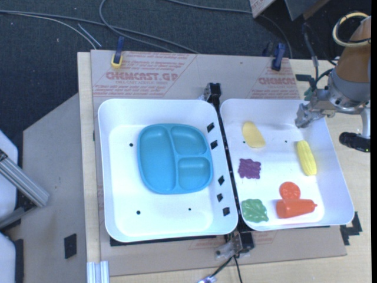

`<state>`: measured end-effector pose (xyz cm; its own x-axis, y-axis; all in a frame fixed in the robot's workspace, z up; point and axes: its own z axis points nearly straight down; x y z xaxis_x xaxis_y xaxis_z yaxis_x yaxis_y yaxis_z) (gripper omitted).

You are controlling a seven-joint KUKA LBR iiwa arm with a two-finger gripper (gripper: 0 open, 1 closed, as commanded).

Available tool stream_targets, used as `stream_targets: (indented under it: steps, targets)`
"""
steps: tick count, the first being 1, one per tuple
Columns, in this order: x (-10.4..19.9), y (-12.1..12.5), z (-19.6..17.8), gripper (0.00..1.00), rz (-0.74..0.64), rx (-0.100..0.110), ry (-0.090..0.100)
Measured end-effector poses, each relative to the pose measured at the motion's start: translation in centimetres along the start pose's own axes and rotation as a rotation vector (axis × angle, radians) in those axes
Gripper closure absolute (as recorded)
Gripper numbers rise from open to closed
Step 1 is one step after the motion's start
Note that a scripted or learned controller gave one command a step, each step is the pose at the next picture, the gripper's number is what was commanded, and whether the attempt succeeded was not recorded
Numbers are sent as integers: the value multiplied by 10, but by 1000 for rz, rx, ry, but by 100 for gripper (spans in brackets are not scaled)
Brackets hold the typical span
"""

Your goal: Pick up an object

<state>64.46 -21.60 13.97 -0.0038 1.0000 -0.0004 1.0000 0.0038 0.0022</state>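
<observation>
We approach the right bin.
Our gripper (pixel 301 118) hovers above the corn (pixel 306 157); finger state unclear; next, we descend onto it.

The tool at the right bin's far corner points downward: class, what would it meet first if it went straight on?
Probably the bare white floor of the right bin beneath the tool; the corn cob lies nearer the camera. Height is unclear.

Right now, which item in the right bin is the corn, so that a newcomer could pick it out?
Look in the right bin, the one without the blue tray. Along its right side lies the corn, below the end effector. It is a long, ribbed yellow cob, whereas the other yellow piece is smooth and sits near the divider.
</observation>
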Motion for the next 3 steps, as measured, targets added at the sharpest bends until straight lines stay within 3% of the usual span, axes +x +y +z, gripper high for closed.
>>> stream_targets:
  steps: [3]
  targets:
    - [-2, 9, -155, 100, 3, -4, -2]
